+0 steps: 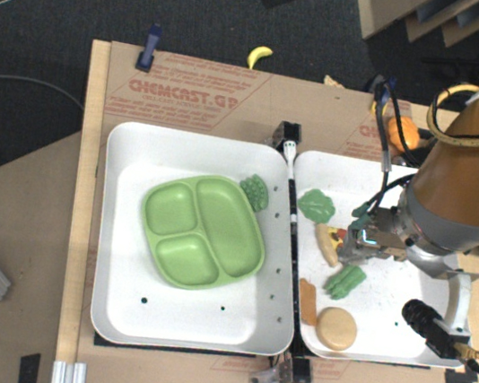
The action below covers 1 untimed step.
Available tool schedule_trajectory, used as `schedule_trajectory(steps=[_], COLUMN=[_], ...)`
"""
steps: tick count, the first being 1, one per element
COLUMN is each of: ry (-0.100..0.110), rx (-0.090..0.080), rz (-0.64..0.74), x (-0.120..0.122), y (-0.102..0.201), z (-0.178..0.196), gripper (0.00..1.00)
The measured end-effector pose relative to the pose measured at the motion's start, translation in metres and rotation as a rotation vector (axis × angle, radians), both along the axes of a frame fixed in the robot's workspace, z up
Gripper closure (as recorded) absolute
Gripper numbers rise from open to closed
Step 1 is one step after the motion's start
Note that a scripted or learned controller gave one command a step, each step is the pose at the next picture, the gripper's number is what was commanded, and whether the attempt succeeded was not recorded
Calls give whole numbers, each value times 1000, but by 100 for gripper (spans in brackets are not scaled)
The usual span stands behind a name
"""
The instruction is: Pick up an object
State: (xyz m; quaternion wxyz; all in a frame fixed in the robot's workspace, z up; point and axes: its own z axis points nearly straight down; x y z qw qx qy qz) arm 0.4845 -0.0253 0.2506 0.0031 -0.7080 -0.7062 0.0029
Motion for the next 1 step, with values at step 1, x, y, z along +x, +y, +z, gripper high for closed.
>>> schedule_trajectory(steps=[1], ry=[-12], rx=[3], rz=[15], x=[-5], y=[119], z=[32], gripper=[100])
